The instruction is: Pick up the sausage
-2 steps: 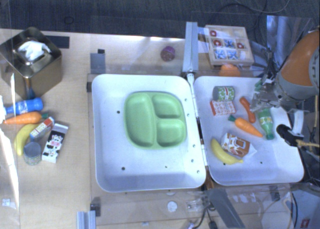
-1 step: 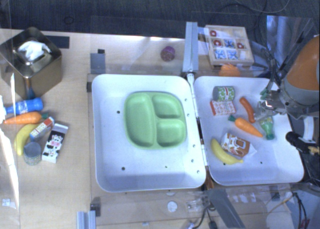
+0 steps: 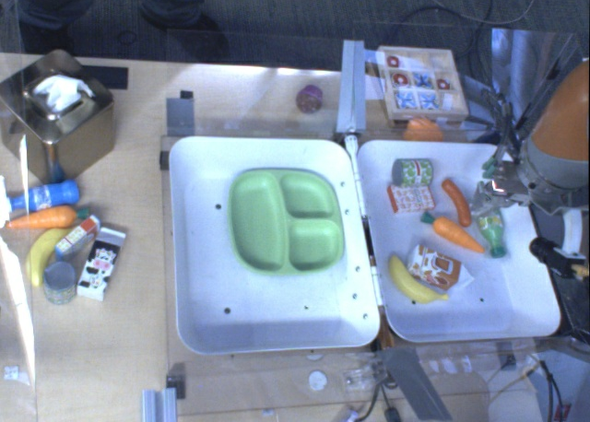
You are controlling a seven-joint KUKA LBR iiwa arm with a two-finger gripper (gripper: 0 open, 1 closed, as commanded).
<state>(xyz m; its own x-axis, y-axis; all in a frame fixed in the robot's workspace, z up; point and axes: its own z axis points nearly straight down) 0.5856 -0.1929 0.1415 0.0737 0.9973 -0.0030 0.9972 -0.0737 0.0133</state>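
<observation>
Pale wood bench (image 3: 138, 319) carries two white bins. On its left edge lie a carrot (image 3: 41, 218) and a banana (image 3: 39, 254). Next, the left bin (image 3: 198, 310) holds a green tray (image 3: 284, 219). In the right bin (image 3: 516, 314) sit a can (image 3: 412, 171), a second banana (image 3: 412, 281), a carton (image 3: 433, 268), another carrot (image 3: 456, 234) and the sausage (image 3: 456, 201), lying slantwise just left of the gripper (image 3: 496, 185). Whether its fingers are apart, I cannot tell; the sausage lies free.
</observation>
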